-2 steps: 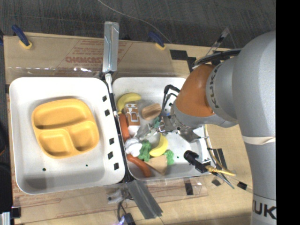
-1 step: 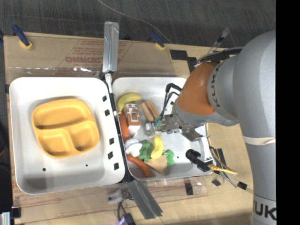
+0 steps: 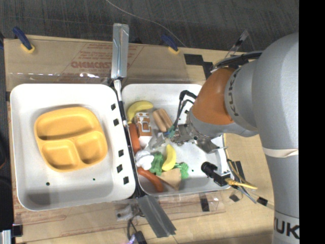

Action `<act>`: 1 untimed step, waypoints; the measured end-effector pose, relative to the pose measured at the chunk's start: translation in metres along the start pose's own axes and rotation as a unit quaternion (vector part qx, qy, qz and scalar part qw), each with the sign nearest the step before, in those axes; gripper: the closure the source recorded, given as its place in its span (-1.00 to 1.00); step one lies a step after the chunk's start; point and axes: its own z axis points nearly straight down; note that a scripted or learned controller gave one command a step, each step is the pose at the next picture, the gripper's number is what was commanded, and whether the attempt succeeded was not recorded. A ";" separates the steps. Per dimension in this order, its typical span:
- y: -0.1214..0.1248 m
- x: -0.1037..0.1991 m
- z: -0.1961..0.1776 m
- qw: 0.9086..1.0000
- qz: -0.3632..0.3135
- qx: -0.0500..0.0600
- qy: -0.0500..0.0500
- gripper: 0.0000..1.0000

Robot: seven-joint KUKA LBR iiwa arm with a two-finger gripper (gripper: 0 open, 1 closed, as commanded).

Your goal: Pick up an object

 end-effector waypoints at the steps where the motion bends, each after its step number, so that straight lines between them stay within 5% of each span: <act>1: 0.001 0.000 -0.008 1.000 -0.003 0.001 0.000 1.00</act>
